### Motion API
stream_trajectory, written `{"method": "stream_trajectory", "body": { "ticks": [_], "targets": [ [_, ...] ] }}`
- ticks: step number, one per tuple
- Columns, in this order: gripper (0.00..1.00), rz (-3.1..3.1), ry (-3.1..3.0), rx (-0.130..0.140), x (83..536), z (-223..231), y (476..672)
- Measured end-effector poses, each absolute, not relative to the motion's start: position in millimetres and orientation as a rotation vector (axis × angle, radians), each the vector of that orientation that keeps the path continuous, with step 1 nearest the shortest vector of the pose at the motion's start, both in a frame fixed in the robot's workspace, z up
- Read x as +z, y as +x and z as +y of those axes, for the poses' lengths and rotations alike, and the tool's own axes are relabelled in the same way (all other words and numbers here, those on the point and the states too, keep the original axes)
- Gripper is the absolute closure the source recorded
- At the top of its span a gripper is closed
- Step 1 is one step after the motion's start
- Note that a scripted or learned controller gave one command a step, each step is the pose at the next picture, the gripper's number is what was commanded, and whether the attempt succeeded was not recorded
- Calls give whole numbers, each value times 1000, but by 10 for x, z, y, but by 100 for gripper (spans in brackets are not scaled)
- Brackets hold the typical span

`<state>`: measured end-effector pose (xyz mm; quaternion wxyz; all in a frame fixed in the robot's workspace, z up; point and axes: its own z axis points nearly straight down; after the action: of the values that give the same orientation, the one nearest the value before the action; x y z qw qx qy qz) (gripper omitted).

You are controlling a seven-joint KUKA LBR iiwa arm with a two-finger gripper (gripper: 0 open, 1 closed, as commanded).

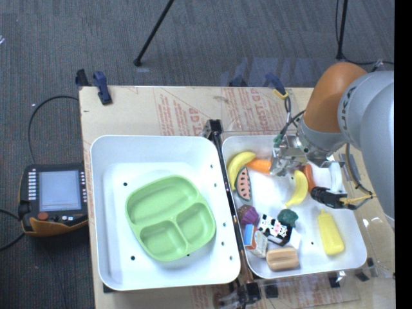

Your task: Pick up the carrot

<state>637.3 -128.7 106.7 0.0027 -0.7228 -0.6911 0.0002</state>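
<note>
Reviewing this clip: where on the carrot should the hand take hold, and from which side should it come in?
Probably at the carrot's exposed orange end, coming down from above. That end lies flat on the right bin's floor, pointing toward the banana; the rest is hidden under the hand. Fingers should close across its narrow width, since the banana crowds the left side.

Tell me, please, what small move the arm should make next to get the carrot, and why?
Probably a short descent: the gripper hangs at the carrot, which lies in the right bin beside a banana, not visibly grasped.
</note>
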Motion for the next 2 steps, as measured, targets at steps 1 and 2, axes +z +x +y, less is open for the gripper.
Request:
{"method": "stream_trajectory", "body": {
  "ticks": [1,2],
  "targets": [
    [0,-2168,-2266,2,1062,-1287,6371],
    [0,-1984,-2431,1,868,-1366,6441]
  ]
}}
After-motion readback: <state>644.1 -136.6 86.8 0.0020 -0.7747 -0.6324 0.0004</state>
